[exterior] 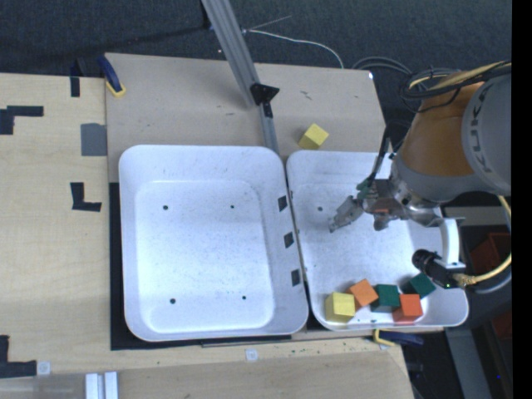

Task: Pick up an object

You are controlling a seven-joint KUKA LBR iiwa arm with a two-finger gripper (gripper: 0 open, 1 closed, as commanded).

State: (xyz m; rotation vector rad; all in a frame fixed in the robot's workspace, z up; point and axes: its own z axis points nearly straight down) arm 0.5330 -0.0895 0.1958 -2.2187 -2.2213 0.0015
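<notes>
My gripper hangs over the middle of the right bin, its fingers pointing left and downward. The fingers look spread apart with nothing between them. Several small blocks lie along the bin's front edge: a yellow block, an orange block, a dark green block, a red-orange block and another green block. They sit well below and to the right of the gripper. A further yellow block rests on the bench just behind the right bin.
The left bin sits beside the right one. A grey metal pole slants across the bench from the back toward the seam between the bins. Cables trail at the back right.
</notes>
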